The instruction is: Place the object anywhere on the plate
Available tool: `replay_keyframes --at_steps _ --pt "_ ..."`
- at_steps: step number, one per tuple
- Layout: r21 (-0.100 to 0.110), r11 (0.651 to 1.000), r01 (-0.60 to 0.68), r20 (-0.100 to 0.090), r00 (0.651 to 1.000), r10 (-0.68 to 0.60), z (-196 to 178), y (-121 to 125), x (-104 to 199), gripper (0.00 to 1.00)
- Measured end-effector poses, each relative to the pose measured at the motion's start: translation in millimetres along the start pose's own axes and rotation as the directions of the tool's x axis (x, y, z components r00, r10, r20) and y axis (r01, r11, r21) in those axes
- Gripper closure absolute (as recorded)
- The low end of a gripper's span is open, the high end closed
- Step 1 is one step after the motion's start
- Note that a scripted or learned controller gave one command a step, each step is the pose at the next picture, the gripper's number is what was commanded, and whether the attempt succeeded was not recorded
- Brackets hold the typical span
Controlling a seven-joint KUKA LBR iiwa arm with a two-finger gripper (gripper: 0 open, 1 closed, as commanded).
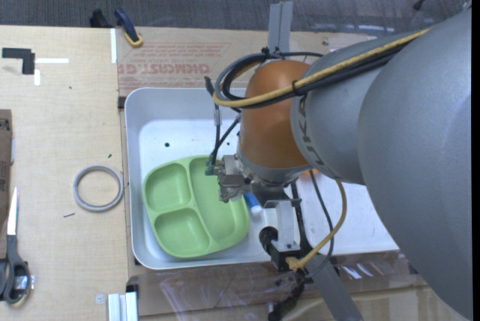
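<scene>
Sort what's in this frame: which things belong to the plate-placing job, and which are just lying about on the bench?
Job:
green divided plate in the white bin
gripper at the plate's right edge
small blue and white object beside the gripper; too hidden to say if it is held

Lying about:
tape ring
scissors
blue-handled clamp

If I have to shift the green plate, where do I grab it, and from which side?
Probably the raised outer rim on the view's left side, from straight above: the green plate lies flat in the white bin, so only that thin lip offers a pinch.
</scene>
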State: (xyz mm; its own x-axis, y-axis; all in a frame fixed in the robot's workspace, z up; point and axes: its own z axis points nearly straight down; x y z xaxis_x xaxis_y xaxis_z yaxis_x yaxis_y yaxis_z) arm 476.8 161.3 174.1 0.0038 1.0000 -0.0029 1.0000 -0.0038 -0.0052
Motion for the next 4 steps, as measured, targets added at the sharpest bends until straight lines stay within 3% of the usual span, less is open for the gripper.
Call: replay_keyframes --at_steps 1,2,3,4 --pt "-0.004 1.0 0.002 0.0 1.0 -0.002 -148.3 17.7 -77.5 1.0" --pt "-0.004 1.0 0.006 0.0 1.0 -0.006 -253.9 1.0 -65.7 1.0" --pt "-0.001 1.0 0.002 -0.001 1.0 -0.002 -119.1 2.8 -116.8 1.0" --pt "-0.003 1.0 0.006 0.0 1.0 -0.006 -190.6 1.0 -84.1 1.0"
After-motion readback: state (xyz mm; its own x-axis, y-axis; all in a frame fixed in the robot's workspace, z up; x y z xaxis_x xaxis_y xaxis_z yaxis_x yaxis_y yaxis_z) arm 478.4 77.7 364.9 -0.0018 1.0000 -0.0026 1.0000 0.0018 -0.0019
